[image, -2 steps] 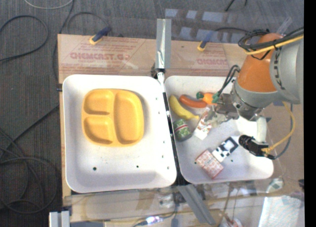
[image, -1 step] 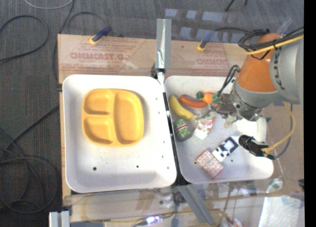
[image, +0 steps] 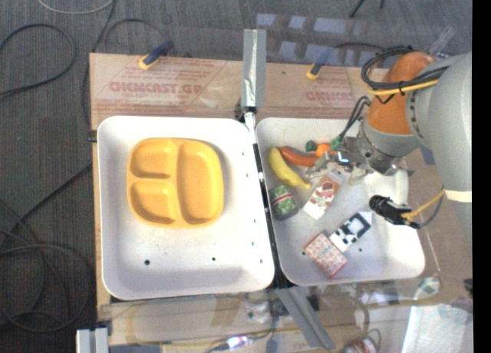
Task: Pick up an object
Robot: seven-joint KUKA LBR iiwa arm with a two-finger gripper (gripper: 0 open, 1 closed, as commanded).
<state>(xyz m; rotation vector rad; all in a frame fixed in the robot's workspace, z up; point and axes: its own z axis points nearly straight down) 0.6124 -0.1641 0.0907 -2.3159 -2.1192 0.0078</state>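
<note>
The gripper (image: 343, 158) hangs over the right bin (image: 399, 263); whether it is open or closed, I cannot tell. A carrot (image: 301, 155) lies just at its 9 o'clock, a banana (image: 285, 168) beyond, and a small white packet (image: 323, 194) at 7 o'clock.

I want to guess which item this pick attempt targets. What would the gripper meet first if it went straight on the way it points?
Probably the small white packet just beneath the gripper, with the carrot and banana close beside; depth is hard to judge from above.

Grey arm (image: 453, 125); orange band (image: 393, 113); black cables (image: 395, 61).
</note>
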